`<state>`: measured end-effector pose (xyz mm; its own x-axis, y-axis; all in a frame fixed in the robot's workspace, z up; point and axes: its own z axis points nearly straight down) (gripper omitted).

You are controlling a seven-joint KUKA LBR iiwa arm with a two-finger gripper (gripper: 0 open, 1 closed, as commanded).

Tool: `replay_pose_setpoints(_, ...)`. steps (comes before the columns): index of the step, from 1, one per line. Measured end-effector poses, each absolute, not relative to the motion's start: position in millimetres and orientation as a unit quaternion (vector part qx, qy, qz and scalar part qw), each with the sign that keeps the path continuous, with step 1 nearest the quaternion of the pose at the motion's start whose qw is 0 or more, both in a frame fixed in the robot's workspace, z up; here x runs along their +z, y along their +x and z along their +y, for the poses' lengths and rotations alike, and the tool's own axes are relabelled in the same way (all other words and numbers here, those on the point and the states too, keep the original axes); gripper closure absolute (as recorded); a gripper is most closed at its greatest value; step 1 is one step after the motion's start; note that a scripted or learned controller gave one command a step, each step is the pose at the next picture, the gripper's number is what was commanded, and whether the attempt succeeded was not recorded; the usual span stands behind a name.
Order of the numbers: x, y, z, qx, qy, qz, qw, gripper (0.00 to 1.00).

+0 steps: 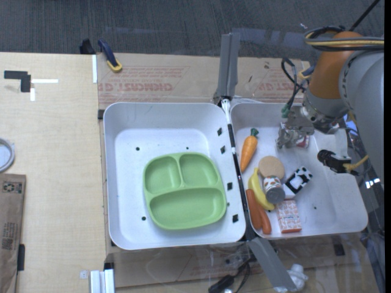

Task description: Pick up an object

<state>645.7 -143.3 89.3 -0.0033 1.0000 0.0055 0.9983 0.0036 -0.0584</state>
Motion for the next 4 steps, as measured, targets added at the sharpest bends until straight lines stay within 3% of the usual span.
replay_pose_setpoints(1,92,611.8,-122,0.0006,-0.682,-0.731,0.0,0.0)
replay_pose_setpoints(2,92,581.5,-125,0.0007,-0.691,-0.723,0.0,0.0)
replay_pose_setpoints(3,92,650.0,-97,0.0004,-0.69,-0.724,-0.001,0.0)
replay_pose_setpoints(4,92,564.9,-103,0.0006,-0.678,-0.735,0.0,0.0)
